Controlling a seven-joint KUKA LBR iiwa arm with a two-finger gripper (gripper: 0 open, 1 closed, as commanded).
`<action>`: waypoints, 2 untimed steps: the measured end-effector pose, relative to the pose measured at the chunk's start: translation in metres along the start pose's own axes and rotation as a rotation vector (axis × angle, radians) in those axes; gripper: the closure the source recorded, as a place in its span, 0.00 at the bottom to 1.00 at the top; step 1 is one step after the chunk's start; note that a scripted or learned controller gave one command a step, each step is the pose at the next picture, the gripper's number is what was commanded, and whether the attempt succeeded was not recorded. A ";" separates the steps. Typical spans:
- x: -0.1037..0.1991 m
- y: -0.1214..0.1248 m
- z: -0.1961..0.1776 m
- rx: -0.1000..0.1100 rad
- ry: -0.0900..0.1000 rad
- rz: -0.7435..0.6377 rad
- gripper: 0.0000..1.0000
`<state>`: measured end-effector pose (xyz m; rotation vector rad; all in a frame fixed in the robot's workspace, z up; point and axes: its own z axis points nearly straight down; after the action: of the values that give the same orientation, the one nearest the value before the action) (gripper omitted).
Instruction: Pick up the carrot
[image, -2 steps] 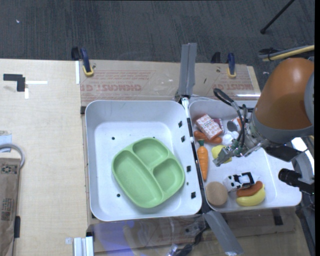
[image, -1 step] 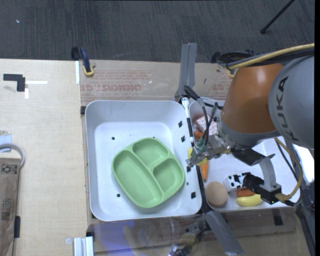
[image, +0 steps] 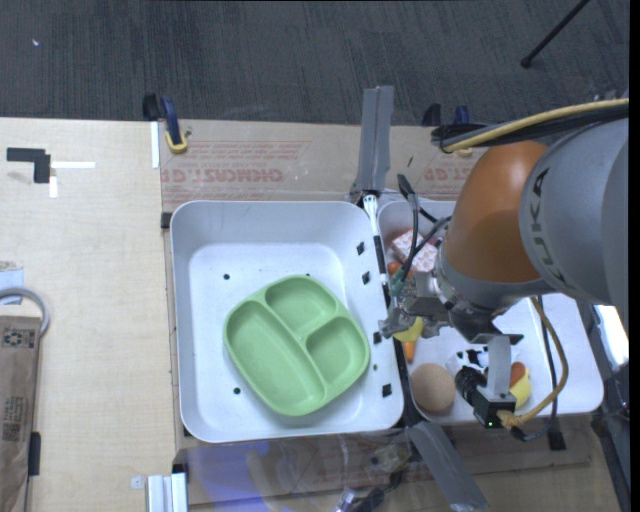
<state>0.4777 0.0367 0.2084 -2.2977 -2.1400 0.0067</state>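
Carrot (image: 407, 350): you see just an orange tip in the right bin (image: 570, 395), against its left wall, under the wrist.
Gripper (image: 405, 325): directly above that tip, placed for a grasp; whether it's spread or pinching, you can't tell.
Neighbours: egg (image: 432, 388) just beside; green plate (image: 296, 344) in left bin (image: 200, 300), clear of the reach.

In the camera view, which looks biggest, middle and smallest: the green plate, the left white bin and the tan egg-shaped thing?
1. Left white bin, the biggest; it holds the plate.
2. Green plate, with three compartments.
3. Tan egg-shaped thing, clearly the smallest, lying in the right bin.
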 end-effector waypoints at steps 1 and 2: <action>-0.001 0.001 -0.008 0.002 -0.002 -0.002 1.00; 0.056 -0.004 -0.023 -0.001 -0.001 -0.235 1.00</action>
<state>0.4774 0.0931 0.2309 -2.0309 -2.3955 0.0065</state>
